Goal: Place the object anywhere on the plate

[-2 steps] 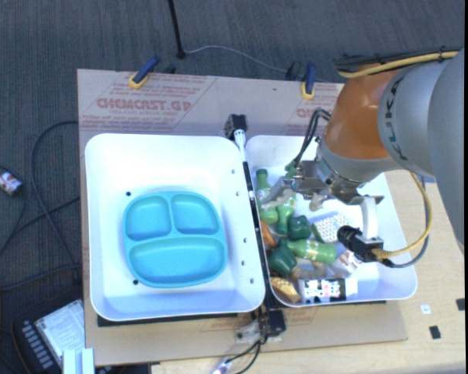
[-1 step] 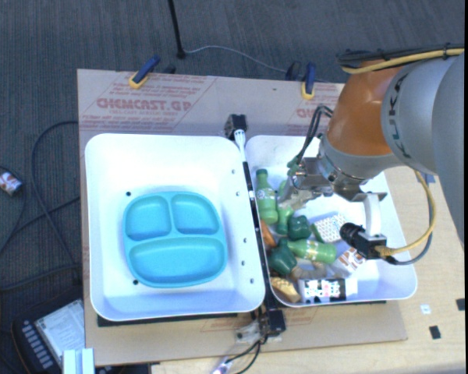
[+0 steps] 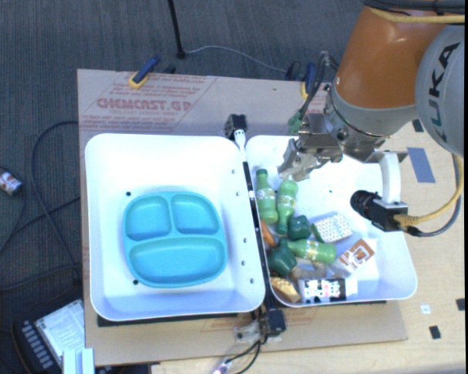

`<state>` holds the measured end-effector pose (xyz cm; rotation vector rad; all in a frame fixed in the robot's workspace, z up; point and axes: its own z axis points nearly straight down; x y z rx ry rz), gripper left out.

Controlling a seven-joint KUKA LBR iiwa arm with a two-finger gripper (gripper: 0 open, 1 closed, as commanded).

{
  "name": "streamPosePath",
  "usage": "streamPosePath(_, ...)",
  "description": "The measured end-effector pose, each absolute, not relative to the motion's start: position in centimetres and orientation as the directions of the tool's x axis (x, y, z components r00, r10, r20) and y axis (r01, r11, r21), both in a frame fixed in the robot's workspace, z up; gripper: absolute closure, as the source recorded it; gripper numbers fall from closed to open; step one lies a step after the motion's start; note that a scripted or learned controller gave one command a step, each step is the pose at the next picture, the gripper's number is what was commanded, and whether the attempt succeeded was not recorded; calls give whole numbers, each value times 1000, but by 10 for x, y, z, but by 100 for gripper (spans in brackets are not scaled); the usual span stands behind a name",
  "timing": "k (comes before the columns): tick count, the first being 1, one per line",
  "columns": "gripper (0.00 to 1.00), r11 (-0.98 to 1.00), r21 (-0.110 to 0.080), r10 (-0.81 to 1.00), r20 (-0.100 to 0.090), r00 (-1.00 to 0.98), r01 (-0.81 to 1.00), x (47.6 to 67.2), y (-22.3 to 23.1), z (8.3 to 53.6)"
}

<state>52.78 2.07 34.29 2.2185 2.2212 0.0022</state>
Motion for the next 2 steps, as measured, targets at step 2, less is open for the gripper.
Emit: streamPosePath(2, 100, 0, -1, 1000, -3, 0, 1000, 607, 123, 276)
